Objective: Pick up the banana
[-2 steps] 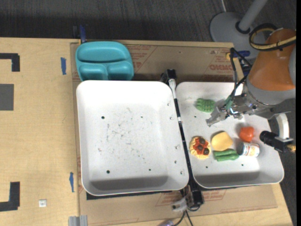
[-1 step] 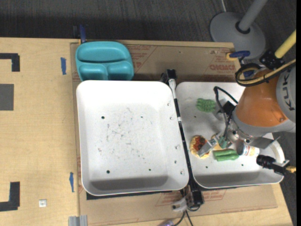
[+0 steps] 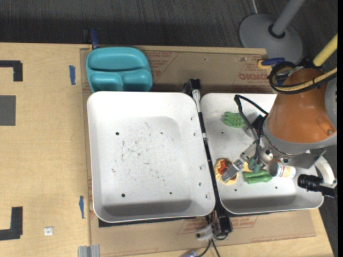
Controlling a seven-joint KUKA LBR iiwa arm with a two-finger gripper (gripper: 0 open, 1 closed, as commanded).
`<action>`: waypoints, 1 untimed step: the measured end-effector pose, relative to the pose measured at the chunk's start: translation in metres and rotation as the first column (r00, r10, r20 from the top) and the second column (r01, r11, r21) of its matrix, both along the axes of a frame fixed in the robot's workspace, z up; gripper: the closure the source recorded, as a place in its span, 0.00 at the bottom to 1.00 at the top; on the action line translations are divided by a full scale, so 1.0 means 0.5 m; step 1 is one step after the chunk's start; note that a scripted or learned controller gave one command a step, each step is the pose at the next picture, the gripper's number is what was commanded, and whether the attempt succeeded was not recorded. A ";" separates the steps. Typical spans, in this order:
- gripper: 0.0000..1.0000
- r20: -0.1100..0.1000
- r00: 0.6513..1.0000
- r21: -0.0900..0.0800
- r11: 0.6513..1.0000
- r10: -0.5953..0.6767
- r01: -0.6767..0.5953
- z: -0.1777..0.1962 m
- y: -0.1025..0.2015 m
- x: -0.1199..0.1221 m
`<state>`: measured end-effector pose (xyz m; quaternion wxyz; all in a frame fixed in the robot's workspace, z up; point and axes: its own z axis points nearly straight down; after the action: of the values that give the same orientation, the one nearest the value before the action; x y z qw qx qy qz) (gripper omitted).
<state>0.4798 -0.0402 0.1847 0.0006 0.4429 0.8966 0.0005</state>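
Yellow showed just left of my claw (image 3: 241, 166): the banana (image 3: 224, 169) lay low in the right bin (image 3: 257, 205), near its left wall. I could not tell my claw's state. A green thing (image 3: 258, 176) lay beside it.

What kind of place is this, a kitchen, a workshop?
Most likely a robotics lab or test bench, not a kitchen. A robot arm reaches over two white bins, small toy-like objects lie in the right one, and blue tape marks sit on the cardboard-covered bench.
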 end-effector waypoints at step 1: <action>0.00 0.000 1.000 0.000 1.000 0.000 0.000 0.000 -0.001 0.000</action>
<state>0.4797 -0.0405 0.1847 0.0007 0.4430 0.8965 0.0005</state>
